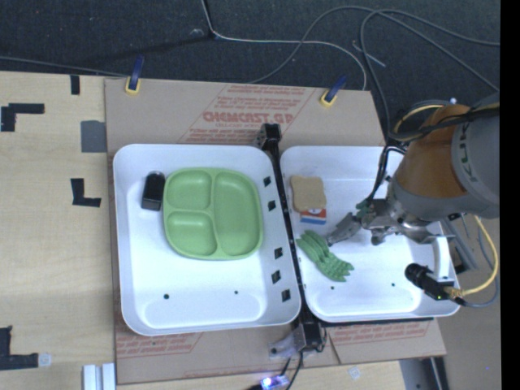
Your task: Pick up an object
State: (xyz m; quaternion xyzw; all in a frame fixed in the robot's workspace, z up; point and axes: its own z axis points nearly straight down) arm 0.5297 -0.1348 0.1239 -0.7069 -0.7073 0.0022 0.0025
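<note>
In the right bin point(366, 299), a green leafy toy point(325, 255) lies near the left wall. Just behind it is a tan block point(308, 191) resting against a small red, white and blue carton point(314, 214). My gripper point(341, 230) hangs low over the right bin, pointing left, just right of the leafy toy and the carton. Nothing shows held in it. In the left bin point(138, 299) a green divided plate point(214, 213) lies flat, with a small black object point(153, 191) at its left side.
The two bins meet along a black-clipped seam point(280, 218). The arm's orange and grey body point(443, 177) covers the right bin's right side. Cables point(325, 23) run across the dark surface behind the bench.
</note>
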